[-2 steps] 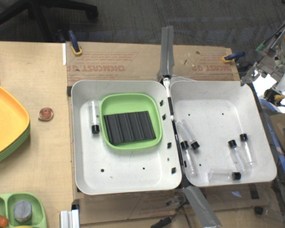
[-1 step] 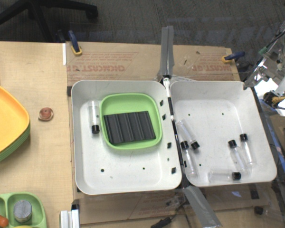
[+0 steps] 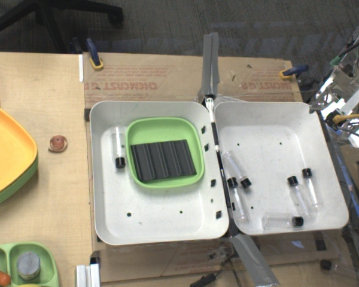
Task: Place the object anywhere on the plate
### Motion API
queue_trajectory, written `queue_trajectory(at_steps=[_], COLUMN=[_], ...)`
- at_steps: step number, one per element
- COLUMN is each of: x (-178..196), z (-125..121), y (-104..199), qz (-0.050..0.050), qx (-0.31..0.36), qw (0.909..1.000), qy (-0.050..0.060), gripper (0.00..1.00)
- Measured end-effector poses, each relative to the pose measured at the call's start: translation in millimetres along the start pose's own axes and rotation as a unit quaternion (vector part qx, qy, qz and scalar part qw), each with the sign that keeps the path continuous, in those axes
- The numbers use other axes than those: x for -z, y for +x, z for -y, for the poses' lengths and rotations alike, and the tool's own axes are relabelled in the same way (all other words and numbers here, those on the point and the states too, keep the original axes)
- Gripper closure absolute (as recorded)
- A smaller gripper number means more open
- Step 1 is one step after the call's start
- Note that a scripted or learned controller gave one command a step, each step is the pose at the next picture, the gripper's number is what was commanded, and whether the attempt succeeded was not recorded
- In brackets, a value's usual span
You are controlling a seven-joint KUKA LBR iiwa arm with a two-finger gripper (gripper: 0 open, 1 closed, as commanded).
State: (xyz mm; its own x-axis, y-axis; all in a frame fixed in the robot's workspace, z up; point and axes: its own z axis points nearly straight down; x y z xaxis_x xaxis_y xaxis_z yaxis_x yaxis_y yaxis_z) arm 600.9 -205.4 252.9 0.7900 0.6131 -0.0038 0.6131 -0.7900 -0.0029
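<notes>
green plate (image 3: 164, 130) in left bin (image 3: 107, 214) — vials (image 3: 299, 196) right

Lab; clear vials (image 3: 236, 171); clamped bins (image 3: 102, 220).

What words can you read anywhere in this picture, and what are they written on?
"CHEMCAST", in red capitals, upside down from this camera: on the brown cardboard sheet behind the left bin.
More red print to its right, cut off at the sheet's edge: can't be read.
Faint red print on the cardboard behind the right bin: too blurred to read.

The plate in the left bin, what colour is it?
Light green plate, with a dark grey ribbed insert lying on it; the camera view shows it best.
</notes>
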Motion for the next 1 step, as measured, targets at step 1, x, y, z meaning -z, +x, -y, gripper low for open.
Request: queue_trajectory(at_steps=[1], x=[-11.8], z=[-12.5], y=[-1.3], qz=[0.0], qx=[-0.112], qw=[0.9937], qy=[0.0], gripper=[0.0])
